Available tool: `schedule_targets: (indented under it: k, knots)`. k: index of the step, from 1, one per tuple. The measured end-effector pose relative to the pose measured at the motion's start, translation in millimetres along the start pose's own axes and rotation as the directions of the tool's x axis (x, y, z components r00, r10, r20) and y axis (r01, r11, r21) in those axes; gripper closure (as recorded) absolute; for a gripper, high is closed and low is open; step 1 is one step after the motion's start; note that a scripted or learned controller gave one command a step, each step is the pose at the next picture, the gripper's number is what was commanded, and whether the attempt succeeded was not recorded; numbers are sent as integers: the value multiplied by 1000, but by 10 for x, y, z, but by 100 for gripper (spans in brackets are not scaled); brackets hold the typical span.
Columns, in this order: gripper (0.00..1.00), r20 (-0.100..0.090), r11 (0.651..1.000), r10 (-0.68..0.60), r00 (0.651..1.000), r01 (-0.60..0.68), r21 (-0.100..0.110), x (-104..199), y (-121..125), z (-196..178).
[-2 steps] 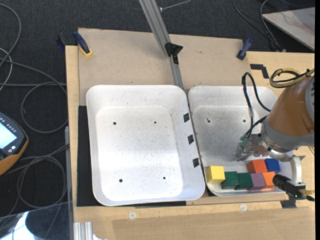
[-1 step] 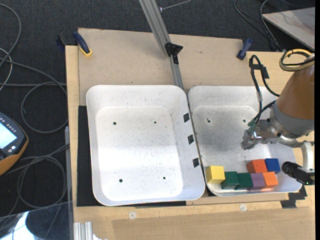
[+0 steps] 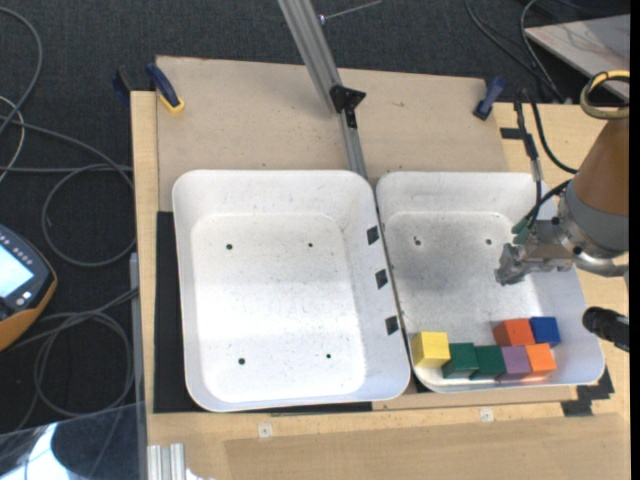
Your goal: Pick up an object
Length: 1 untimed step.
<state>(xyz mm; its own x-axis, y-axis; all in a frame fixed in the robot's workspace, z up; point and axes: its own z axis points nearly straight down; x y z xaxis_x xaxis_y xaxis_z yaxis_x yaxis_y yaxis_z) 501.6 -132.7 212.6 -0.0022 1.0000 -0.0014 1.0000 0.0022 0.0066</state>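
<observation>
Left bin (image 3: 270, 288): a shallow white tray on the wooden worktop (image 3: 260, 118), its floor speckled and marked by four small dark dots. A grey metal strut (image 3: 315, 43) slants down from the top edge toward the seam between the two bins.

Right bin (image 3: 450, 218): touching the left bin along that seam. Blocks are gathered along its near wall. A yellow block (image 3: 432, 346) sits furthest left, with two green blocks (image 3: 474, 360) just beside it. A purple block (image 3: 516, 362) follows, with a red block (image 3: 517, 331) behind it. An orange block (image 3: 540, 358) lies in the near right corner, touching a blue block (image 3: 545, 329) behind it.

Gripper (image 3: 510, 268): positioned over the right bin's right half, above bare floor, near the red and blue blocks but apart from them. Whether the fingers stand wide or narrow cannot be told from this view; no block is seen between them. The arm (image 3: 605, 188) enters from the right.
</observation>
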Motion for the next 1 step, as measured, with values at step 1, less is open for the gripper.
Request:
schedule_targets:
  k: [1]
  knots:
    - [100, -4, 1000, -5, 1000, 5, 5, 538, 89, 15]
